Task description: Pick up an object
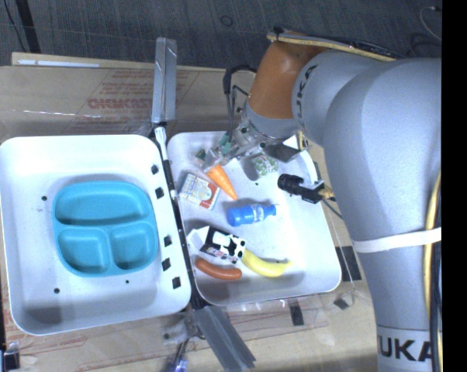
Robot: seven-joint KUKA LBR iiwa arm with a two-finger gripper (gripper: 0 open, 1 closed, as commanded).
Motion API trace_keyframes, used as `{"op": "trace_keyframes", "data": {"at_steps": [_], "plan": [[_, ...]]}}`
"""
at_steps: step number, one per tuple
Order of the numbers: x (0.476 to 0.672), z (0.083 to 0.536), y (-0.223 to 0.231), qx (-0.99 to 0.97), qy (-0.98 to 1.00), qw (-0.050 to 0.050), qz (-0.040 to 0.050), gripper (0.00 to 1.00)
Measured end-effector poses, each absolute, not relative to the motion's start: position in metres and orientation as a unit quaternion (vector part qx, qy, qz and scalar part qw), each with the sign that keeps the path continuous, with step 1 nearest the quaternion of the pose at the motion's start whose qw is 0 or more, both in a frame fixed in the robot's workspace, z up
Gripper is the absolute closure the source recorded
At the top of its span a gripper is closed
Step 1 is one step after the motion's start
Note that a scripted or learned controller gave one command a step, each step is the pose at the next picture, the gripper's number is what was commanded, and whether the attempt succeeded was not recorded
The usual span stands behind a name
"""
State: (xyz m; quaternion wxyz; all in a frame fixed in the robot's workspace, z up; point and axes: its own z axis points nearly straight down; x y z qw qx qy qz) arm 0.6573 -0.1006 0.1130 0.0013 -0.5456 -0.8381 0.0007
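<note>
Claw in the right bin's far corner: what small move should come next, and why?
Probably a short descent onto the carrot. The claw sits low at the far end of the right bin, with the carrot's top just below it, and nothing shows between its tips. The blue bottle, banana and sausage lie farther off.

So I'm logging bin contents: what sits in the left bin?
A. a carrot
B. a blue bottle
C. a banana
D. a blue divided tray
D: the blue tray with its compartments lies in the left bin, while the banana, bottle and carrot all lie in the right bin.
</note>
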Motion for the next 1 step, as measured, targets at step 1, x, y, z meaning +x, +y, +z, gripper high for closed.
{"op": "trace_keyframes", "data": {"at_steps": [1], "plan": [[0.6571,0.205,-0.0534,-0.543,-0.839,0.0,-0.0001,1.0]]}}
